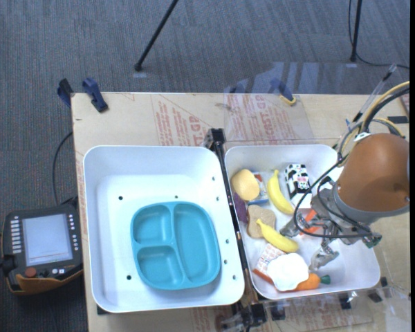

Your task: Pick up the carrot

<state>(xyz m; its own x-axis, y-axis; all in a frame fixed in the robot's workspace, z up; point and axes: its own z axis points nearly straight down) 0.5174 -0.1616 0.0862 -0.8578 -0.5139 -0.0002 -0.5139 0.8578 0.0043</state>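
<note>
The carrot [310, 281] is small and orange with a green tip. It lies near the front wall of the right bin [363, 272], partly tucked under a white round piece [288, 270]. My gripper [323, 255] hangs below the orange band of the arm [373, 175], just above and slightly right of the carrot. Nothing is seen held in it.
The right bin also holds two bananas [279, 194] [277, 236], a yellow round fruit [245, 183], a bread slice [263, 218], a black-and-white item [297, 177] and a red-white packet [267, 260]. In the left bin [111, 185] lies a blue divided plate [174, 244]. A pendant [41, 244] sits left of the bench.
</note>
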